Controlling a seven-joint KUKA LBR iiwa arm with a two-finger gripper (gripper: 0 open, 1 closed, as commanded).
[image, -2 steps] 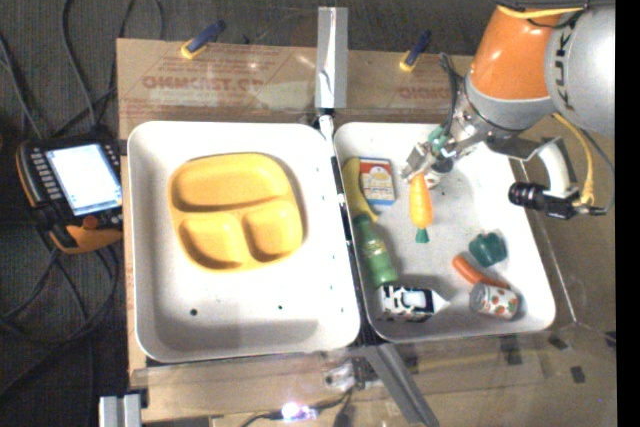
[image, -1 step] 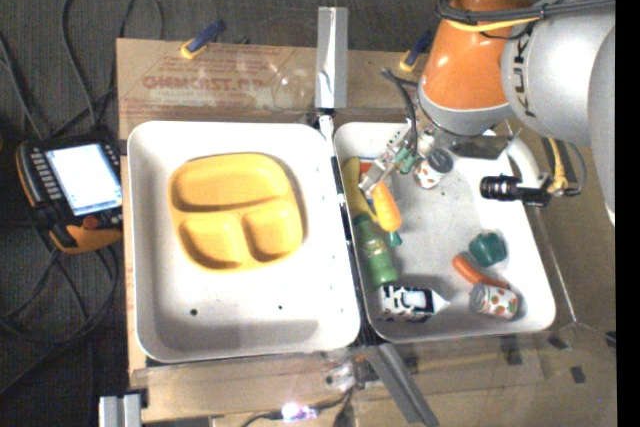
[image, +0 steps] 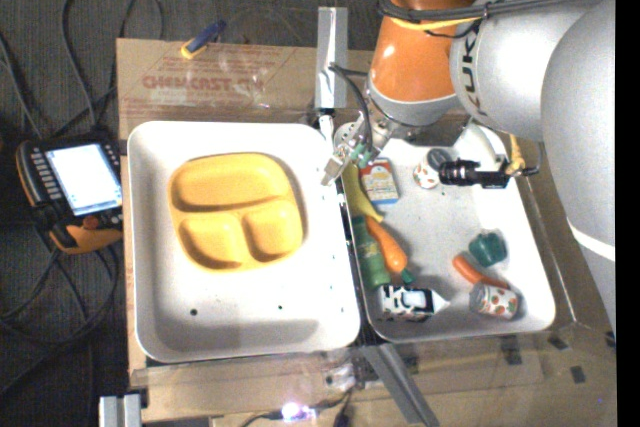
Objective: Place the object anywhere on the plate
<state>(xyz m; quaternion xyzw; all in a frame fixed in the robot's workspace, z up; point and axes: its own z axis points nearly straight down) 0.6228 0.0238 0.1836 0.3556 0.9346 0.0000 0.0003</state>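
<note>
Tool (image: 348, 153) over right bin's (image: 535, 310) left edge, above banana (image: 360, 200).

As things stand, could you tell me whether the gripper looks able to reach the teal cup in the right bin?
Probably yes. The teal cup sits apart from the toys around it with nothing above it, and the gripper hovers over the same bin's far left corner.

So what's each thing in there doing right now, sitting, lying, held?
Yellow plate: flat in the left bin, nothing on it.
Gripper: low over the right bin's left edge; grip unclear.
Banana: lying lengthwise below the gripper.
Carrot: lying against the green bottle.
Teal cup: resting in the right bin.
Handheld screen: lit.
</note>
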